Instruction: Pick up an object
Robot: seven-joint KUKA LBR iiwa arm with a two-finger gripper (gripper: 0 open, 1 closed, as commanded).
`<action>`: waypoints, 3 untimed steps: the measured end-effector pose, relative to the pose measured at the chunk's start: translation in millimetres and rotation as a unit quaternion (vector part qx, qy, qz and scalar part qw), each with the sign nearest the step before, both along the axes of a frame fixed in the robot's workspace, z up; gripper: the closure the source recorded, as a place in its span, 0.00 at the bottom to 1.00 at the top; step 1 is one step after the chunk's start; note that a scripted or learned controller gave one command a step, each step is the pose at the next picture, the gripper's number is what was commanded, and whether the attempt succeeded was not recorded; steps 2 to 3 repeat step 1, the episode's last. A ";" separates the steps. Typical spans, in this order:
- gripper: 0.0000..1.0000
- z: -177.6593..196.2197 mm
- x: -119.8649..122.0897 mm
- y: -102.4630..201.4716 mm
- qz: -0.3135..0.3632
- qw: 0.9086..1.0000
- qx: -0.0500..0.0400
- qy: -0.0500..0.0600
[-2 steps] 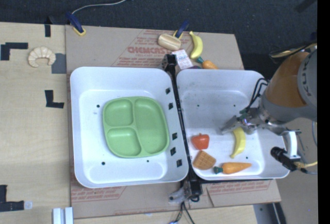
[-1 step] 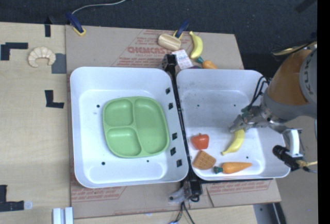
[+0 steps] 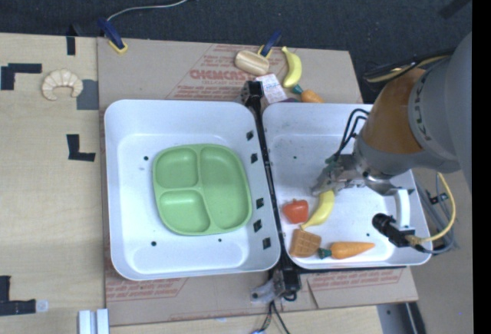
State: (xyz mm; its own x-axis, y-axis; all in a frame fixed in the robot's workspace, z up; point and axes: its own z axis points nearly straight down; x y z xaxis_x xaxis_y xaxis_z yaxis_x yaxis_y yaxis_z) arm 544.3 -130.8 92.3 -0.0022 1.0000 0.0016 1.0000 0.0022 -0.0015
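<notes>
The right bin [image 3: 307,129] holds a yellow banana [image 3: 322,209], a red tomato [image 3: 295,210], an orange waffle piece [image 3: 305,242] and a carrot [image 3: 351,249], all along its near side. My gripper [image 3: 331,181] reaches in from the right, low over the banana's upper end. It looks to touch or nearly touch the banana there. The banana's lower end rests on the bin floor beside the tomato. The grey arm with its orange band [image 3: 395,121] covers the bin's right part.
The left bin [image 3: 126,133] holds a green divided plate [image 3: 203,188]. Behind the bins on cardboard lie a bread roll [image 3: 252,61], a second banana [image 3: 291,67] and a small white packet [image 3: 270,87]. A croissant [image 3: 61,84] sits far left.
</notes>
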 end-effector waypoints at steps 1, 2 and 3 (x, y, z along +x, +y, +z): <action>1.00 92.1 9.2 82.0 0.000 1.000 0.000 -0.001; 1.00 92.1 9.2 82.0 0.000 1.000 0.000 -0.001; 1.00 92.1 9.2 82.0 0.000 1.000 0.000 -0.001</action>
